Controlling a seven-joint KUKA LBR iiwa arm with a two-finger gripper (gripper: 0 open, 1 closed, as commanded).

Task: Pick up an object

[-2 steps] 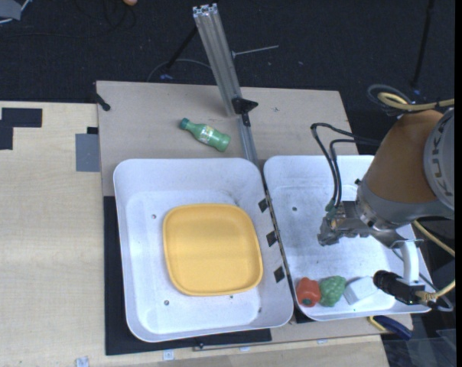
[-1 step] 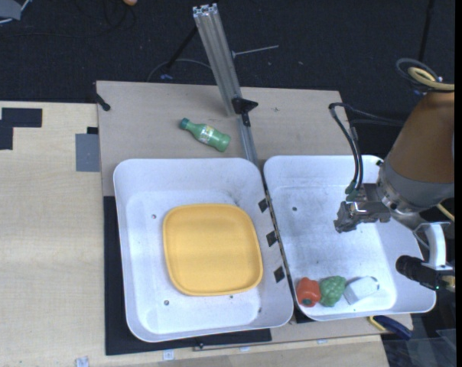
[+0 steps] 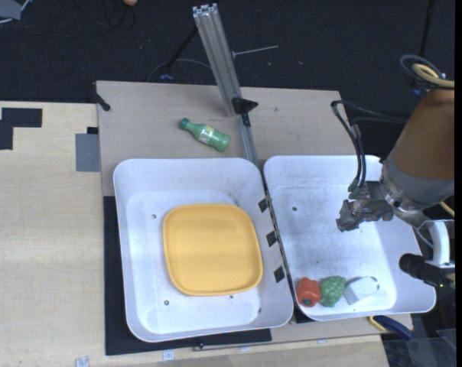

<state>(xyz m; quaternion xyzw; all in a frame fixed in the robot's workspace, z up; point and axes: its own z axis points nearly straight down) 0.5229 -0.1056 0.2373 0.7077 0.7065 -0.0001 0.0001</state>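
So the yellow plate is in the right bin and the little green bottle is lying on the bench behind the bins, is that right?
Not quite. The camera view shows the yellow plate in the left bin, not the right one. The green bottle does lie on the bench behind the bins.

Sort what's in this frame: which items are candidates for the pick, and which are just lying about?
Belongs to the job:
- gripper, over the right bin
- red object, green object and white object, along that bin's near edge

Lying about:
- yellow plate in the left bin
- green bottle on the bench behind the bins
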